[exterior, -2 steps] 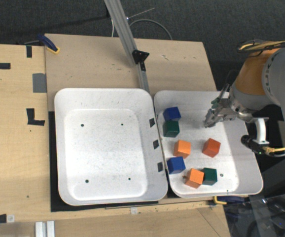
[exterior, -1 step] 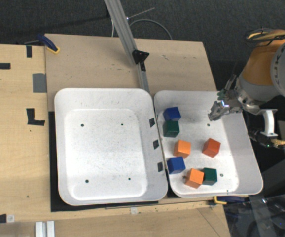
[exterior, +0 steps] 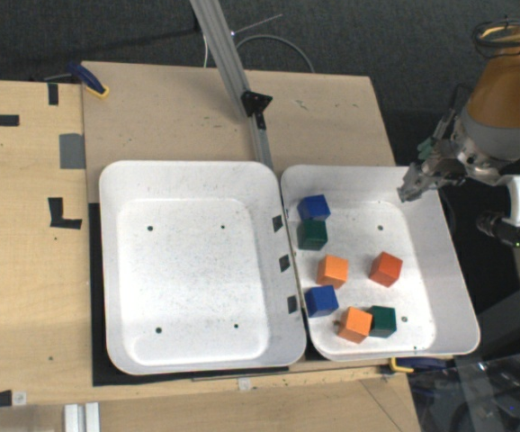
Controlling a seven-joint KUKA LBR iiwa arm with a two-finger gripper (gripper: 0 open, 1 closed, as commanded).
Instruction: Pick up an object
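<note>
The right bin (exterior: 422, 241) holds several small blocks. A blue block (exterior: 314, 207) sits at its far left with a dark green block (exterior: 312, 234) just in front of it. An orange block (exterior: 334, 269) and a red-orange block (exterior: 386, 268) lie mid-bin. Near the front lie a second blue block (exterior: 322, 301), another orange block (exterior: 356, 324) and a dark green block (exterior: 382, 320) touching it. My gripper (exterior: 415, 185) hangs over the bin's far right corner, apart from every block, with nothing visibly in it.
The left bin (exterior: 188, 268) lies beside the right one. A slanted metal pole (exterior: 228, 52) crosses the bench behind the bins. A yellow and blue clamp (exterior: 89, 79) sits at the bench's far left corner.
</note>
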